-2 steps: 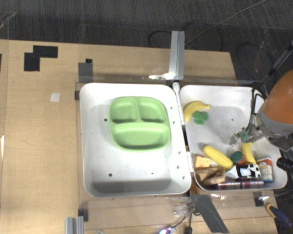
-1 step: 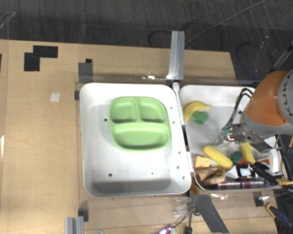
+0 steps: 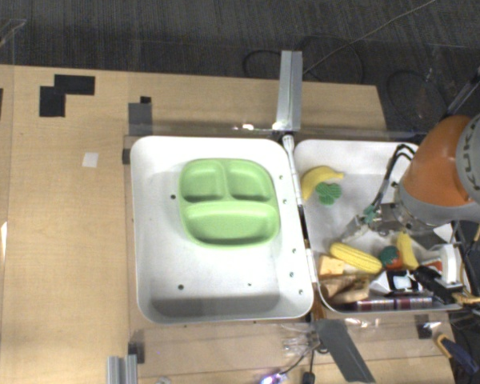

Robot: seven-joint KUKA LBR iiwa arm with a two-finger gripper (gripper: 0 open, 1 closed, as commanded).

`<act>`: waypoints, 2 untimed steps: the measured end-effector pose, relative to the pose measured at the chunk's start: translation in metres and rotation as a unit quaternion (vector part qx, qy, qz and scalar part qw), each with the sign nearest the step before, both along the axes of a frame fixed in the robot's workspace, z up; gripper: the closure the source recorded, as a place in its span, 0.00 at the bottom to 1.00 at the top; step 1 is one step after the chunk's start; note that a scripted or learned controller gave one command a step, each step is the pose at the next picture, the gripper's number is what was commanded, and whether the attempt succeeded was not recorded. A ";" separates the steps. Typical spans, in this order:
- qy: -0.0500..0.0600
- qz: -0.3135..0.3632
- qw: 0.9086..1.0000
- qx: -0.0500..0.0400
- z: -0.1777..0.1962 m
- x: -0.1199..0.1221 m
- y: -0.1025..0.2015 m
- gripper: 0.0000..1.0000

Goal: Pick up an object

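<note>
Right bin [image 3: 360, 152]: corn cob [image 3: 355, 258] (yellow) lies left-right, slightly tilted.

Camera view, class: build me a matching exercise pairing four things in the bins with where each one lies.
Things:
1. green divided tray
2. banana
3. corn cob
4. end effector

Places:
A. near the front of the right bin, left of middle
B. middle of the right bin, above the toys
C. middle of the left bin
D. back left corner of the right bin

Pairs: 1-C, 2-D, 3-A, 4-B
</note>
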State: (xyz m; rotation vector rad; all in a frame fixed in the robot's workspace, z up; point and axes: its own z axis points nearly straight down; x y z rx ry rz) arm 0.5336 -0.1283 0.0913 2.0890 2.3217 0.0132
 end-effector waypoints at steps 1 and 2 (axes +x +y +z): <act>0.001 -0.016 1.000 0.003 -0.001 0.035 0.031 0.00; 0.003 -0.019 1.000 0.003 -0.002 0.089 0.025 0.00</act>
